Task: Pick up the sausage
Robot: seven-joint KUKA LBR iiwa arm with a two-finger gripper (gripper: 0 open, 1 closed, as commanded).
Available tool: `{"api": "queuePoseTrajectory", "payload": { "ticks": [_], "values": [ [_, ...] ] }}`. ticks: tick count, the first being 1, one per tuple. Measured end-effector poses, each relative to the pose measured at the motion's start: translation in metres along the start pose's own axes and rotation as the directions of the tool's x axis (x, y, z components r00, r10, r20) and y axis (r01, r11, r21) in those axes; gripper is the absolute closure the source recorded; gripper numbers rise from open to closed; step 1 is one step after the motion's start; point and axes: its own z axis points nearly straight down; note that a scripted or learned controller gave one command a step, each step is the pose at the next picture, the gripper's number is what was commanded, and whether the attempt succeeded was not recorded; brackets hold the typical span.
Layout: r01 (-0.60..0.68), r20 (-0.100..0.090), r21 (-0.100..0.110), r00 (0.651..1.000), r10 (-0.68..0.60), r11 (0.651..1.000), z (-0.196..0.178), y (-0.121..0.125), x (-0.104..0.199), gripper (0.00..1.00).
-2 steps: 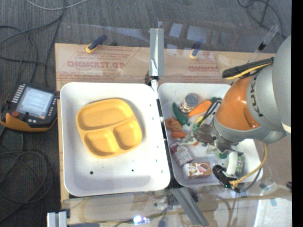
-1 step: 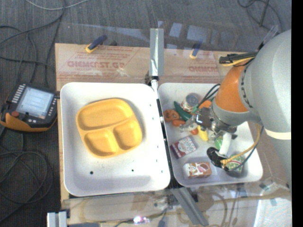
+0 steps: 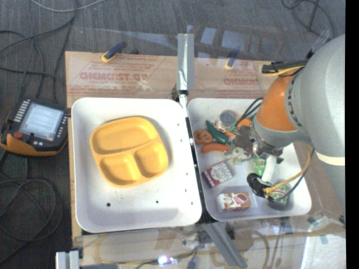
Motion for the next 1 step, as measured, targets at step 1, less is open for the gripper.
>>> {"api": "queuePoseTrajectory", "payload": {
  "ticks": [1],
  "values": [
    [0.342, -0.001, 0.01, 0.94, -0.342, 0.94, -0.0846, 0.0087, 0.073, 1.0]
  ]
}}
